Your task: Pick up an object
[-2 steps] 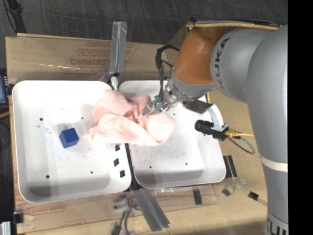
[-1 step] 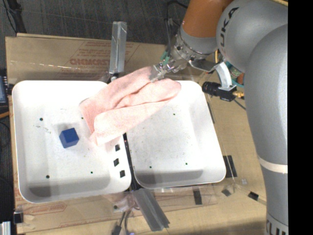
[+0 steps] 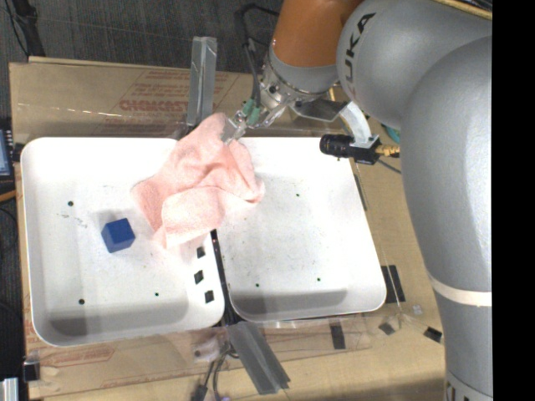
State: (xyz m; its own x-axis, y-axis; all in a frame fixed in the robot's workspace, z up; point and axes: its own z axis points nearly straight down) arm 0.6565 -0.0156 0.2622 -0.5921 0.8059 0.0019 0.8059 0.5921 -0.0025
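Cloth point(image 3: 203, 186) is pinched by its top corner in gripper point(image 3: 233, 130); thin hold, could be lost when lifted

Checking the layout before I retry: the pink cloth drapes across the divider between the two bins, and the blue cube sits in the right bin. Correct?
Not quite. The camera view shows the blue cube in the left bin, not the right bin. The pink cloth does drape across the divider between the two bins, with the gripper at its top edge.
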